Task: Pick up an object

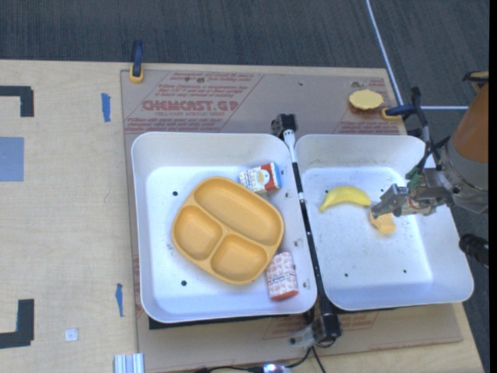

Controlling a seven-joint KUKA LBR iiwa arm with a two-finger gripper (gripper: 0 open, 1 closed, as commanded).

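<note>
My gripper [386, 205] hangs low over the right bin [419, 286], reaching in from the right edge. Its fingers point left, just above a small orange-yellow chunk [384, 224] on the bin floor. A yellow banana [345, 198] lies a little to the left of the fingertips, apart from them. In the left bin [155, 286] rests a yellow divided plate [227, 230], with a small milk carton [260, 178] behind it and a red-and-white can [283, 275] in front of it. Nothing shows between the fingers.
A yellow disc [366, 99] lies on the cardboard behind the right bin. Blue clamps [137, 59] hold the board's corners. A black divider bar [299, 200] runs between the bins. A white cable [380, 37] slants across the upper right.
</note>
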